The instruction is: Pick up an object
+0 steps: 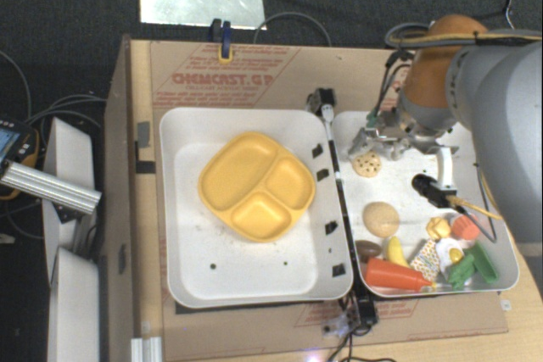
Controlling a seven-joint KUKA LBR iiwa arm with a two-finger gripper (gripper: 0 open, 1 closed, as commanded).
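The left white bin [182, 208] holds a yellow divided plate [257, 185], lying flat near its centre. The right white bin [509, 267] holds the loose items: a cookie [366, 164] near its upper left corner, a tan bread roll [382, 219] below it, a carrot [397, 275] along the lower edge, a small banana [396, 251] just above the carrot, and a cluster of toy foods at lower right. The gripper [383, 140] sits low over the right bin, just above the cookie; its opening cannot be judged, and no item is visibly held.
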